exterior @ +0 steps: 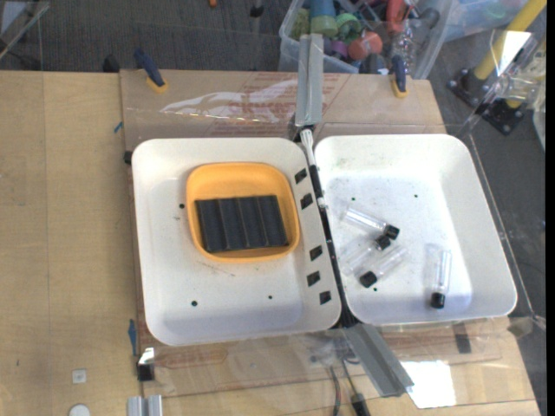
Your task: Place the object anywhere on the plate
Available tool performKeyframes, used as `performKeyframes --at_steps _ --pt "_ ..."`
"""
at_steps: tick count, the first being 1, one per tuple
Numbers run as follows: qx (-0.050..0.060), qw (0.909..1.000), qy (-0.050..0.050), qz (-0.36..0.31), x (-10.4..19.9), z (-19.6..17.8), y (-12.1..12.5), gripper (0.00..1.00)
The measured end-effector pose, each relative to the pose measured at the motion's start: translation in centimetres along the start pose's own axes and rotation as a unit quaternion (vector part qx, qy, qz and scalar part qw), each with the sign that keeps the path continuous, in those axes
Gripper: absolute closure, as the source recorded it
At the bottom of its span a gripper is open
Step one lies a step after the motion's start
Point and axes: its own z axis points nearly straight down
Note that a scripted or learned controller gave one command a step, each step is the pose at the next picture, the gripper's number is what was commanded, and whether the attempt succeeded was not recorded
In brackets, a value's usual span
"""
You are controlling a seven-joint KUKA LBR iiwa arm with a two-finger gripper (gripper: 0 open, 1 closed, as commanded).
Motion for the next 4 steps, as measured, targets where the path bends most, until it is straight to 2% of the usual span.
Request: performKeyframes --at_steps 1,2,3,4 --pt "0.001 0.9898 -0.002 -0.142 -1.22 0.04 0.04 1.00" --pt "0.001 0.9529 -0.003 -0.303 -1.20 0.01 -0.02 1.00" --pt "0.000 0.8941 -0.002 -0.448 -1.19 0.05 -0.04 1.00" --pt "0.000 0.8026 -0.002 -0.597 -1.18 0.10 -0.04 1.00"
